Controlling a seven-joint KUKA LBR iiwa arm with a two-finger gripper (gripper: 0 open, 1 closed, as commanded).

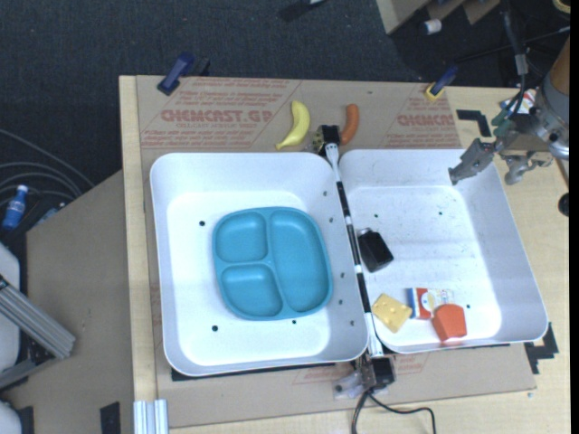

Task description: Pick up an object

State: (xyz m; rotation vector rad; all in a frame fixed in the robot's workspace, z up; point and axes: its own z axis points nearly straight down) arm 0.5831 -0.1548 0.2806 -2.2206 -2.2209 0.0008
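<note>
Bench w/ two bins (507,233); end effector (493,163) spread wide, nothing gripped, above rt bin.

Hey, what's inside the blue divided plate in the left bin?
Nothing: all three compartments of the blue plate show bare. It lies flat in the left bin, and whatever is beneath it is covered.

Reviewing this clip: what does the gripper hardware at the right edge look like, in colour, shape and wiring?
The gripper is grey metal: two slim, dark-grey fingers below a boxy, silver-grey wrist block. Thin cables run along the block, with green and dark strands among them. Little of the arm behind it is in frame, and it is too blurred to read any markings.
</note>
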